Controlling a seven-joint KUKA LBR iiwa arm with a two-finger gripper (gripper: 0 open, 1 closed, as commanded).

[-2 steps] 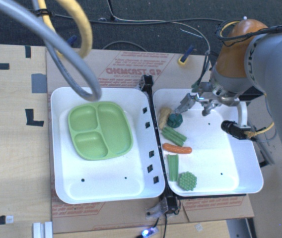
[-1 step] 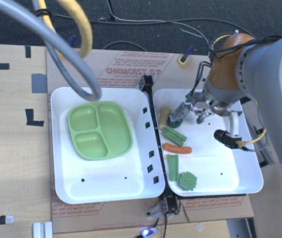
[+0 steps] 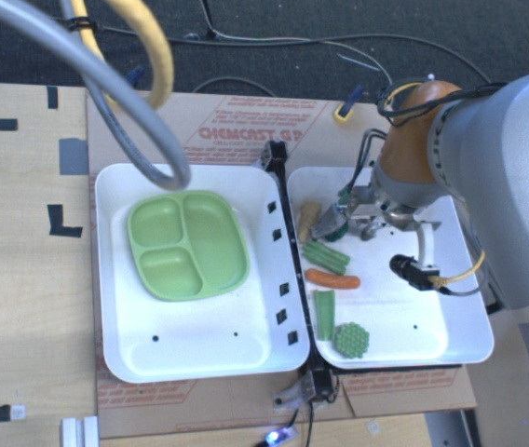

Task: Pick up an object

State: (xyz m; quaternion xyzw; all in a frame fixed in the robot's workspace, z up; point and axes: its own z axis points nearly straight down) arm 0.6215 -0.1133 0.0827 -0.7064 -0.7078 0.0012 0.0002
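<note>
Reaching in from the right of the frame, the grey arm point(image 3: 488, 175) with its orange band point(image 3: 413, 142) sits over the upper part of the right bin point(image 3: 451, 338). The gripper point(image 3: 339, 220) points toward the frame's left, down near the bin's upper-left corner, close to a tan object point(image 3: 308, 216) that lies against the divider between the bins. Can't tell whether the gripper is open or closed, and can't see anything between its tips from this angle. Candidate objects are all in the right bin, along its left side: a green ridged piece point(image 3: 326, 257) just below the gripper, an orange carrot-like piece point(image 3: 332, 280) lying crosswise right below that, a green stick point(image 3: 324, 312) standing lengthwise further down, and a green bumpy round piece point(image 3: 351, 340) beside the stick's lower end, toward the bottom of the frame. The ridged piece and the carrot look touching or nearly so; unclear which. The left bin point(image 3: 125, 343) holds a green divided plate point(image 3: 188, 245) with three compartments, in its upper half. A grey hose point(image 3: 106, 91) and a yellow hose point(image 3: 148, 35) cross the upper left of the frame. Both bins rest on cardboard point(image 3: 237, 128) on the bench point(image 3: 22, 277).
</note>
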